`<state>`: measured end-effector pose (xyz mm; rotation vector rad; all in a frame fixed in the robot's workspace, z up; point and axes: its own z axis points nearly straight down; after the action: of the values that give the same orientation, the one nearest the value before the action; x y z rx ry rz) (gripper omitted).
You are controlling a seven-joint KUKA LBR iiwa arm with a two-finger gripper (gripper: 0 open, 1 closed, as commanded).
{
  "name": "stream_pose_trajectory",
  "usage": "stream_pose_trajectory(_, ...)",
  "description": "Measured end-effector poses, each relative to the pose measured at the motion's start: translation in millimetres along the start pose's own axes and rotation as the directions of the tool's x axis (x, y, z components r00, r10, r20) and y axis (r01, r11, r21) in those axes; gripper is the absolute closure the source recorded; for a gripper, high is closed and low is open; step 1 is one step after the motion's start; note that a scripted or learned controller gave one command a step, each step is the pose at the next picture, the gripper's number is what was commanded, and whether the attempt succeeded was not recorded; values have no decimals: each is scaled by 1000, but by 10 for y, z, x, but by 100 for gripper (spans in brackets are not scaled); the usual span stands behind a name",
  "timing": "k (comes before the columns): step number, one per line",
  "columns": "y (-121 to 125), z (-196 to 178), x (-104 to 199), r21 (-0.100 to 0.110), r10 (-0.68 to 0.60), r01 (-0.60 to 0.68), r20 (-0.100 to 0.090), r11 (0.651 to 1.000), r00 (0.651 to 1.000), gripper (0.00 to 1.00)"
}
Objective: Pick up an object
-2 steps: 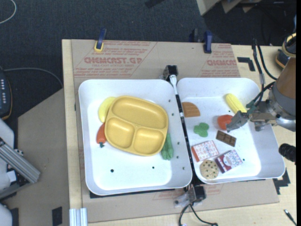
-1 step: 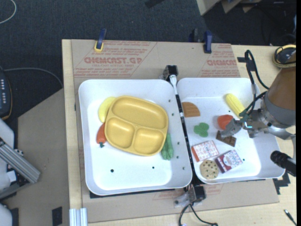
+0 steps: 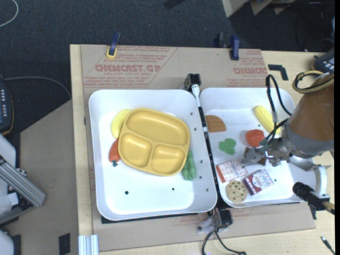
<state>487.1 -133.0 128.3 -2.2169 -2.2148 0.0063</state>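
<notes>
My gripper (image 3: 259,156) hangs low over the right bin (image 3: 241,101), in its middle right part. It sits just below a red tomato-like piece (image 3: 255,137) and just above a dark red packet (image 3: 259,180). A white and red packet (image 3: 231,170) lies to its left, with a round cookie (image 3: 236,190) below that. A green broccoli piece (image 3: 228,145), a brown flat piece (image 3: 215,124) and a yellow corn cob (image 3: 264,118) lie further off. Nothing is visibly held.
The left bin (image 3: 106,142) holds a yellow divided plate (image 3: 154,141), a yellow piece (image 3: 119,121) behind it, a red-orange piece (image 3: 114,153) at its left and a green piece (image 3: 189,168) at its right. A black cable (image 3: 272,97) loops over the right bin's far edge.
</notes>
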Motion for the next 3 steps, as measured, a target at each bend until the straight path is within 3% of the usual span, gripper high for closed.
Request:
stream_pose_trajectory(1,29,415,21,-11,-1,1,-3,1000,1000,0)
stream_pose_trajectory(2,48,277,11,-20,-1,1,0,1000,1000,100)
stream_pose_trajectory(3,36,-337,-46,-15,-1,1,5,1000,1000,100)
